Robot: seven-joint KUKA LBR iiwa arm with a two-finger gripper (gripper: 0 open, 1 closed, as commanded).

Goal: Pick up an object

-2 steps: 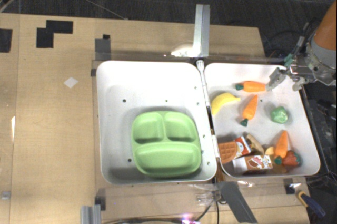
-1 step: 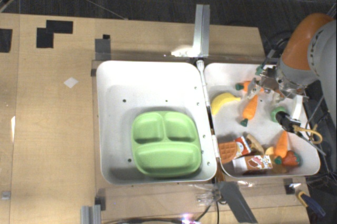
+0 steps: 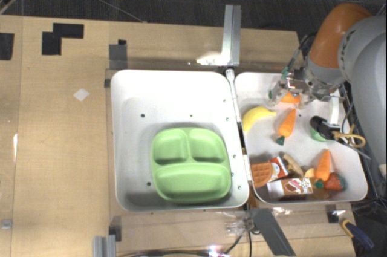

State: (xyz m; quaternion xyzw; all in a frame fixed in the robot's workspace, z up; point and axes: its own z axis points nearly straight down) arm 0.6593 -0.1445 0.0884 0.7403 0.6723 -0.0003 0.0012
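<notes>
My gripper (image 3: 292, 94) hangs low over the far part of the right bin (image 3: 360, 188), below the orange wrist band. Just under it lies an orange carrot (image 3: 286, 123) with its green end toward the front. The carrot's top end sits right at the gripper's tip, and whether they touch is unclear. A yellow banana (image 3: 256, 117) lies to the carrot's left, against the wall between the bins.
At the right bin's front lie a waffle (image 3: 262, 173), a brown carton (image 3: 296, 187), a second carrot (image 3: 324, 166) and a red piece (image 3: 334, 183). A dark green item (image 3: 320, 127) sits by the right wall. The left bin (image 3: 130, 92) holds a green divided plate (image 3: 190, 163).
</notes>
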